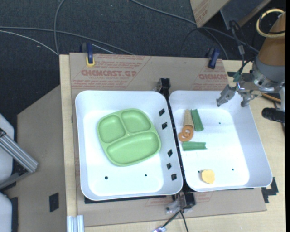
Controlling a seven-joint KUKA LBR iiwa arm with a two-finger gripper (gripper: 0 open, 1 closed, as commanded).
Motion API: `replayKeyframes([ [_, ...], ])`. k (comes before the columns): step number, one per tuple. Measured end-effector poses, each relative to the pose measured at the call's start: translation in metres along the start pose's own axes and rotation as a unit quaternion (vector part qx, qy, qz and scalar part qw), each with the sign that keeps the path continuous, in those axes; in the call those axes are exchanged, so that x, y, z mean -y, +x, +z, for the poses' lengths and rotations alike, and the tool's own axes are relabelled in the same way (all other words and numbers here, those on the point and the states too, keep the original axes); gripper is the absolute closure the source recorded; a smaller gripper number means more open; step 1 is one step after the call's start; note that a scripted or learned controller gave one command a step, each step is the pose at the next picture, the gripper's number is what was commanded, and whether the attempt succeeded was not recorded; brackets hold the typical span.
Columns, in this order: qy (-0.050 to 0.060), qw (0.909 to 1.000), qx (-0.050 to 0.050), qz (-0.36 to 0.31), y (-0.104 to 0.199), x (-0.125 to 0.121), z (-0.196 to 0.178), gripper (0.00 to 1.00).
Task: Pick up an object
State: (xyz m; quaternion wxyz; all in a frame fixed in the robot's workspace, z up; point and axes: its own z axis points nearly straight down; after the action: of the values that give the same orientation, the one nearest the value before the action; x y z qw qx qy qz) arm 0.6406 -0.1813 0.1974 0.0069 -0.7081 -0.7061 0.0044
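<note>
My gripper [234,99] hangs over the far right corner of the right bin [244,149], its two fingers spread apart with nothing between them. In that bin's left part lie a tan stick [188,118], a green stick [196,119], an orange ring [185,134] and a flat green piece [194,146]. A small yellow piece [207,176] lies near the bin's front edge. All of these are well to the left of and nearer the front than the gripper.
The left bin [88,136] bears a green divided plate [129,136]. A black divider with clips [170,136] runs between the bins. Cables and a cardboard box [206,9] lie beyond the bench's far edge.
</note>
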Motion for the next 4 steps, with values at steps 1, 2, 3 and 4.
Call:
replayKeyframes([
  [1, -0.008, 1.0000, 0.002, -0.002, 0.001, -0.003, -0.010, 0.00],
  [2, -0.005, 1.0000, 0.001, -0.002, 0.010, -0.001, 0.038, 0.00],
  [3, -0.005, 1.0000, 0.001, -0.002, 0.015, -0.010, 0.089, 0.00],
  [4, -0.006, 1.0000, 0.001, -0.002, 0.016, -0.010, 0.113, 0.00],
])
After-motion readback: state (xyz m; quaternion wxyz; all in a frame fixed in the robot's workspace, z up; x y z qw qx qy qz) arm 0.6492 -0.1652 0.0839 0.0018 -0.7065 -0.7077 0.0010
